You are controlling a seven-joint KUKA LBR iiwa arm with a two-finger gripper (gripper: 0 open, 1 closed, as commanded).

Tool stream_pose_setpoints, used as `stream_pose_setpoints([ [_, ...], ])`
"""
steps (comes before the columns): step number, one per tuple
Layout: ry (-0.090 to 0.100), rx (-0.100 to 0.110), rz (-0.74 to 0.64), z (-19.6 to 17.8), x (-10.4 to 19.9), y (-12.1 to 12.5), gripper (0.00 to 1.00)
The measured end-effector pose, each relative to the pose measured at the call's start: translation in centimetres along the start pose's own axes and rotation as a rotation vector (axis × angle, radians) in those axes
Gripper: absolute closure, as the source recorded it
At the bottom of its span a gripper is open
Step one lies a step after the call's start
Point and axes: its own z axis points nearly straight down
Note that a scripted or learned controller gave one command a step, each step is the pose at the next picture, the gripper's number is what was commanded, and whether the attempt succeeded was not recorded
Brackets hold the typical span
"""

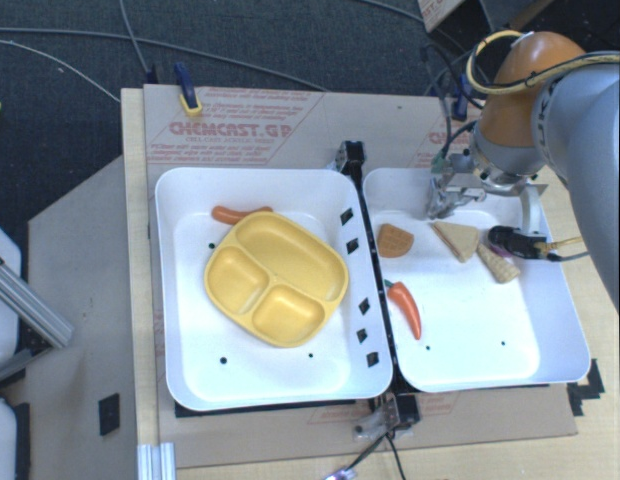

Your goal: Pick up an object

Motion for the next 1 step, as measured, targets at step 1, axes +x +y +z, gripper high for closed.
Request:
stream_pose_setpoints([
  [1,-0.001,-0.005,0.001,-4.51,0.29,-0.16,1.00],
])
